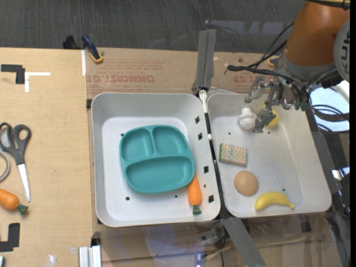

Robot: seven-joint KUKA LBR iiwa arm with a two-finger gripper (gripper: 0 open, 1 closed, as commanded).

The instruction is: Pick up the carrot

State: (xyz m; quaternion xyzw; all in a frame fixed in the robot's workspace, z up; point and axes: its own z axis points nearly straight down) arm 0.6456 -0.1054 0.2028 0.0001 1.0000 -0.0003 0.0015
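A small orange carrot (pixel 194 193) with a green stem end lies in the left bin (pixel 105 166), against its right wall, just right of the teal plate's front corner. A second carrot (pixel 8 200) lies out on the bench at the far left. My gripper (pixel 266 114) hangs over the back of the right bin (pixel 311 166), well away from both carrots. It sits just above a small yellow item (pixel 271 119) and beside a white item (pixel 246 119). Whether it touches the yellow item is not clear.
A teal divided plate (pixel 157 159) lies in the middle of the left bin. The right bin holds a patterned packet (pixel 233 154), a tan egg-shaped thing (pixel 245 183) and a banana (pixel 273 202). Scissors (pixel 16 149) rest on the bench at left.
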